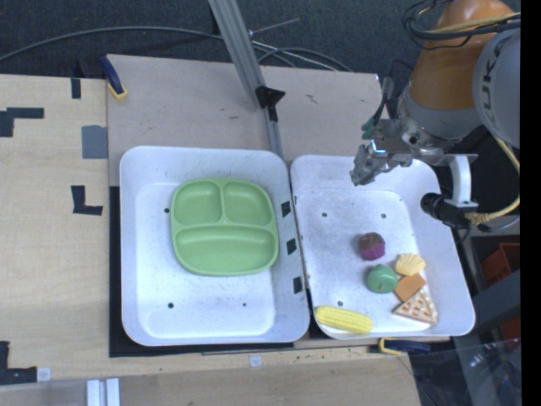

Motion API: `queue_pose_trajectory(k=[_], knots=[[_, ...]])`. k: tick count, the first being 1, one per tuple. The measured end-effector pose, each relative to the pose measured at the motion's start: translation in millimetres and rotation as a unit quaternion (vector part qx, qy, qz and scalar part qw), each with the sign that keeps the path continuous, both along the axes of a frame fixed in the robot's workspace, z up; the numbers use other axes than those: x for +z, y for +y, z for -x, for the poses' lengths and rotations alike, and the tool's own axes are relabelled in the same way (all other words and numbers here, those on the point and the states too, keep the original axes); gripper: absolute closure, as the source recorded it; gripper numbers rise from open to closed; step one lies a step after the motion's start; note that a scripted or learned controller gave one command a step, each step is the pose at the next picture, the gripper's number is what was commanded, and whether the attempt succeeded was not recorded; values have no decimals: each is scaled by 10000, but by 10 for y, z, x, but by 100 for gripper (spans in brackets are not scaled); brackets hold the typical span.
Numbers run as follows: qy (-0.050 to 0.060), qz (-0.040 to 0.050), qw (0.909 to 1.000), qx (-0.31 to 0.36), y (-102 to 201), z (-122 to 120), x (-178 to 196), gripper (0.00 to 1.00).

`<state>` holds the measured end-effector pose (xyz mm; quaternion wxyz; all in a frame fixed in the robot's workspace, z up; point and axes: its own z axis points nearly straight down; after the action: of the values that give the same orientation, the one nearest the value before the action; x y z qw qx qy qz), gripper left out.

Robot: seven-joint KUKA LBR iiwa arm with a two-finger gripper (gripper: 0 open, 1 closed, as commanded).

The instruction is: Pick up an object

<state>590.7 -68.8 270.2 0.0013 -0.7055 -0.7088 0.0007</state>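
Showing partial letters "UK" on grey arm (507, 66), orange band (461, 45)

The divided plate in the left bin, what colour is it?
Light green; the divided plate shows best in the camera view.

A robotics lab, not a home or kitchen. Plain plywood surface (211, 100) marked with black tape squares (84, 200) on the left, carrying two shallow white bins (144, 311) side by side. Industrial grey arm (461, 66) with an orange band at the far right, trailing loose black cables (169, 36) across dark carpet at the far edge. Bare aluminium post (237, 36) rising from the far side. Plastic toy food (397, 282) and a green divided plate (225, 227) as test props.
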Motion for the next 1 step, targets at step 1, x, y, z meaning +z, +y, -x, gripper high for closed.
queue_pose_trajectory(k=[1], knots=[[-2, -2, 10000, 12, 558, 92, 7, 100]])
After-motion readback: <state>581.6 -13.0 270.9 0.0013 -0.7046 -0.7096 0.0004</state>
